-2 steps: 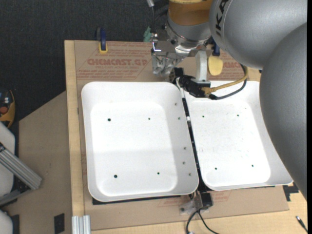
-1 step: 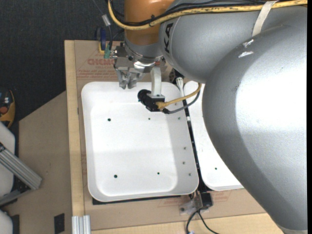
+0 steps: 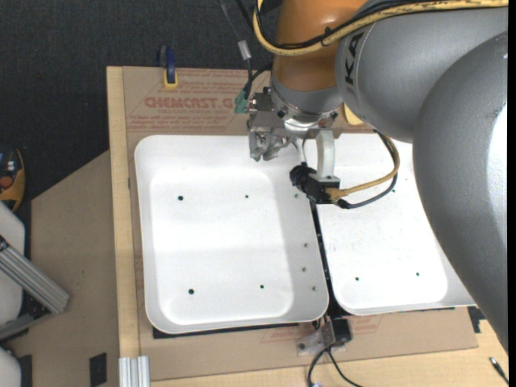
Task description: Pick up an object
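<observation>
Gripper (image 3: 264, 147) seen at far edge of left bin (image 3: 218, 232), just over its back rim, hung below orange band (image 3: 310, 10) of grey arm (image 3: 435, 95). Finger state cannot be told; nothing seen held. Object to pick cannot be made out. Right bin (image 3: 387, 248) partly covered by arm.

Right bin (image 3: 387, 248) partly hidden under arm (image 3: 435, 95).

The shallow white left bin (image 3: 161, 216) lies open across its floor; the grey arm with orange band (image 3: 322, 22) and its gripper (image 3: 264, 145) crowd the bin's far right corner.
</observation>
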### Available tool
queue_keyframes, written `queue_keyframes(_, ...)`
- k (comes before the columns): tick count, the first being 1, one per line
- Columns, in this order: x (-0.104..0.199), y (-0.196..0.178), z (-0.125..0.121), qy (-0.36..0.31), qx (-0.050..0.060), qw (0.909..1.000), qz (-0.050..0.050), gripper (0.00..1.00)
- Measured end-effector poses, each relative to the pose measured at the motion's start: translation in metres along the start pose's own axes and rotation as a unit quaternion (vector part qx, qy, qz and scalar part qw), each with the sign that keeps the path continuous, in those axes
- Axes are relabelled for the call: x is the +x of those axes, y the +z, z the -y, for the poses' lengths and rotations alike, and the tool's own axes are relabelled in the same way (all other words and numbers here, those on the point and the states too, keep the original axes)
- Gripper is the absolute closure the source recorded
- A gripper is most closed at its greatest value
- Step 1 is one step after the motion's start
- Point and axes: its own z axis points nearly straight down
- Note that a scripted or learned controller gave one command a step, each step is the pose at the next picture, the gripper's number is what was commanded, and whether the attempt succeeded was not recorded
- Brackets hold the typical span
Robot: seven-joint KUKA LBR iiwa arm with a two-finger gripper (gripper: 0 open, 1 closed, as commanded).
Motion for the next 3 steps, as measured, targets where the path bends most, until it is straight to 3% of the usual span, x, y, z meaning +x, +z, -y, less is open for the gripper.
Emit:
queue_keyframes(1, -0.036, -0.086, 0.01, -0.001, -0.008, 1.0, -0.001, 1.0)
queue_keyframes(2, 0.062, -0.01, 0.048, -0.007, 0.001, 1.0, -0.001, 1.0)
queue_keyframes(3, 0.045, -0.078, 0.057, -0.002, -0.006, 1.0, -0.002, 1.0)
